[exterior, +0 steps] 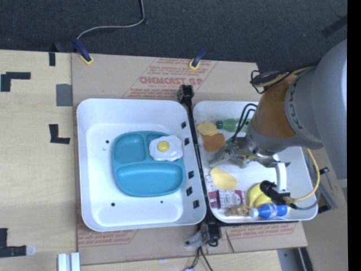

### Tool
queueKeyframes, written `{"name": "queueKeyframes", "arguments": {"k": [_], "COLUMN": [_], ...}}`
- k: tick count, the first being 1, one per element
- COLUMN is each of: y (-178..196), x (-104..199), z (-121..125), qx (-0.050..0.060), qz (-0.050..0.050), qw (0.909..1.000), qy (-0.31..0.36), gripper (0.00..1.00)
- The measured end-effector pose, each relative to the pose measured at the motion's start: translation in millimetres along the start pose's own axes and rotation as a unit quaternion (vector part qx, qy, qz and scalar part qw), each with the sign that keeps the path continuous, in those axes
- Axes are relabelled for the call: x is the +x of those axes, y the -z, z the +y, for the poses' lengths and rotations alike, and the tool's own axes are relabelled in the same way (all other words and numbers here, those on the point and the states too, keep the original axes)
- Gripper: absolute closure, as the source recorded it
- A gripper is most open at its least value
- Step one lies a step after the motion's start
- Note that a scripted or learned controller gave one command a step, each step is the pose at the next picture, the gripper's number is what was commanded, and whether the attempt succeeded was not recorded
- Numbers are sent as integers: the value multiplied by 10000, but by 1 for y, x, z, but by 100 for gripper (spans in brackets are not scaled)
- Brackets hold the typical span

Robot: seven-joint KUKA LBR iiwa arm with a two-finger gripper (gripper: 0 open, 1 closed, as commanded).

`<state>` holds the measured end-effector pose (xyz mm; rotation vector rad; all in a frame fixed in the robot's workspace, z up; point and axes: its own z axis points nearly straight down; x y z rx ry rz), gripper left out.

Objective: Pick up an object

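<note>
My gripper [230, 152] hangs low in the right bin [302, 168], under the grey arm with the orange band. It sits just right of a brown round piece [212, 142] and above a flat yellow piece [224, 179]. A yellow chip-like piece [206, 128] and a green bottle [228, 123] lie at the bin's far side. Near the front are a red and white packet [224, 198], a yellow fruit [258, 194] and a blue bottle [270, 211]. I see nothing clearly held.
The left bin [93, 151] holds a blue divided plate [141, 171] with a toy fried egg [165, 148] on its upper right corner. A black divider with clips [192, 151] runs between the bins. Yellow clamps [84, 54] pin the cardboard at the back.
</note>
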<state>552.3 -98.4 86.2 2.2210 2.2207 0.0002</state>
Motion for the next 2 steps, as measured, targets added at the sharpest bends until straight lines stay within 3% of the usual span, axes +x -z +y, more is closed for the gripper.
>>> {"name": "queueKeyframes", "arguments": {"k": [1, 2], "y": [1, 9], "x": [-8, 4], "z": [53, 93], "qx": [-20, 11], "qz": [-5, 3], "qw": [10000, 10000], "qy": [6, 6], "gripper": [0, 0]}}
